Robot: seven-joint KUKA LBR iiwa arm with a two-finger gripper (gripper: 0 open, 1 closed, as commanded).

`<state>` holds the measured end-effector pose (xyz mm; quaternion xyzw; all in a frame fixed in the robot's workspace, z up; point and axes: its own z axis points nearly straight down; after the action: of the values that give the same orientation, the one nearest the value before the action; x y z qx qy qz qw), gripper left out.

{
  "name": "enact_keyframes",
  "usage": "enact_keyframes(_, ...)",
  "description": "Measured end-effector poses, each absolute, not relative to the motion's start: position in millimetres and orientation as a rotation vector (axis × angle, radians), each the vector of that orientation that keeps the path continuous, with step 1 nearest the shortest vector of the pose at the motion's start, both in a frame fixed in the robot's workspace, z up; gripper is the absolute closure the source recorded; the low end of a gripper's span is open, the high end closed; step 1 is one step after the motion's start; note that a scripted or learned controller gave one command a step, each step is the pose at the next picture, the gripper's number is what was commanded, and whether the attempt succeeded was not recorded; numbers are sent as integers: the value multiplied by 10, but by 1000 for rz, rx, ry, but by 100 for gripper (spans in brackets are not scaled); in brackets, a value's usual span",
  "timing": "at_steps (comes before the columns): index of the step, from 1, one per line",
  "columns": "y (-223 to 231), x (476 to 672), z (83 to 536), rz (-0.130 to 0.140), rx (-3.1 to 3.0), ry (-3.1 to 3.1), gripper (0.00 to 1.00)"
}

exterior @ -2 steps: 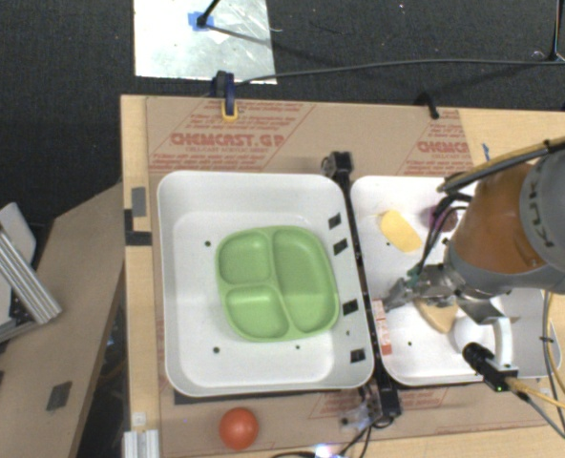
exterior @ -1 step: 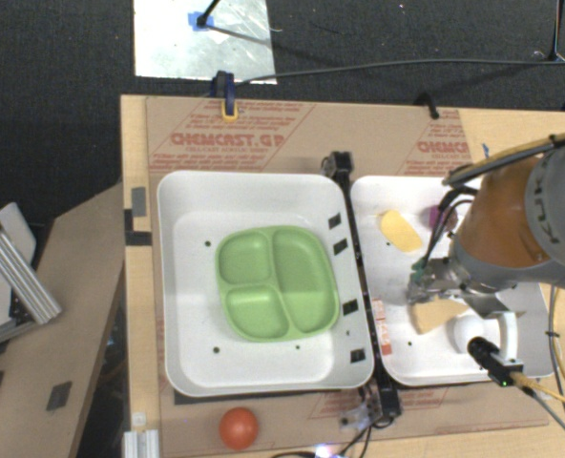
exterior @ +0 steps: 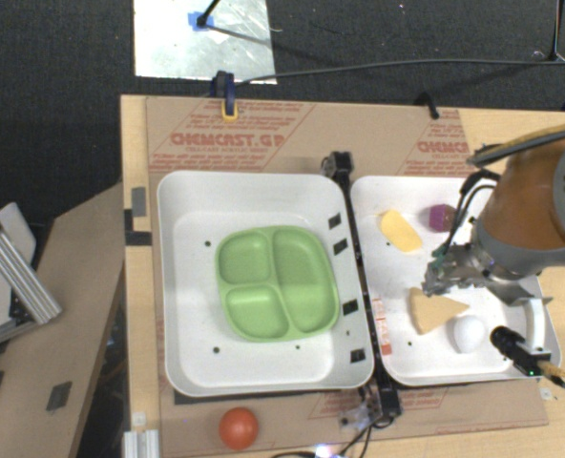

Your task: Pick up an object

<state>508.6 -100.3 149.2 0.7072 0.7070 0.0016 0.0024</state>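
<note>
Tool (exterior: 442,277): over right bin (exterior: 397,365), just above tan wedge (exterior: 433,310); grip state can't tell.
Wedge: right bin, touching white egg (exterior: 468,332).
Left bin (exterior: 182,284): green divided plate (exterior: 276,282).
Board (exterior: 359,132) txt: "CHEMCAST GP".

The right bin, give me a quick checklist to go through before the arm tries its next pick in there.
1. Targets in the right bin: ok. A yellow piece, a purple piece, a tan wedge and a white ball lie in it.
2. Gripper over a target: ok, it sits just above the wedge's upper edge.
3. Fingers open or shut: cannot tell.
4. Anything held: cannot tell.
5. Crowding: not ok, the white ball looks to be touching the wedge.
6. Left bin out of the way: ok, it holds the green divided tray, apart from the arm.
</note>
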Motion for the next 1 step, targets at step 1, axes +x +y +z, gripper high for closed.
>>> enact_keyframes(1,-1100,5095,1978,6,2215,2219,100)
